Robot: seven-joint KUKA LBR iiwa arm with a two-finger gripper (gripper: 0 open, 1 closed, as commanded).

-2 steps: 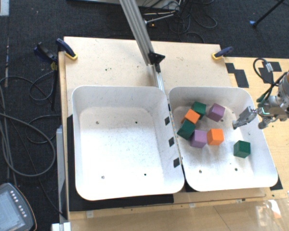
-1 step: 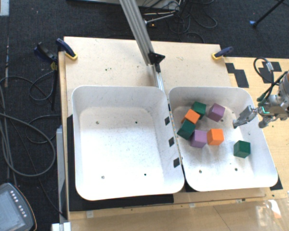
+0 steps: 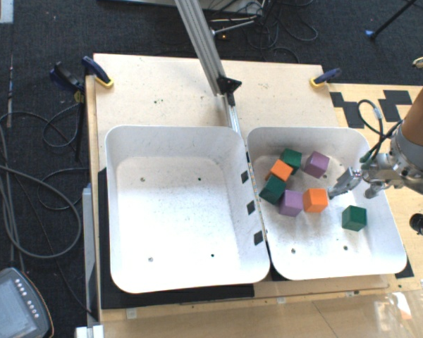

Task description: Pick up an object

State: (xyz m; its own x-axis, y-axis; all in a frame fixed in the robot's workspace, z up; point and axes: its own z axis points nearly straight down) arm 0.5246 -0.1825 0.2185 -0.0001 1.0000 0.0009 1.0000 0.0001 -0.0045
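Note:
The right bin holds several small blocks. Two orange ones, two purple ones and two dark green ones cluster in its upper left part. A third green block lies apart to the lower right. My gripper reaches in from the right, low over the bin, just right of the orange block and above the lone green block. Its fingers look slightly apart with nothing between them.
The left bin sits beside the right one, sharing a raised middle edge with black clips. A slanted metal pole stands behind the bins. Blue-and-yellow clamps hold the board corners.

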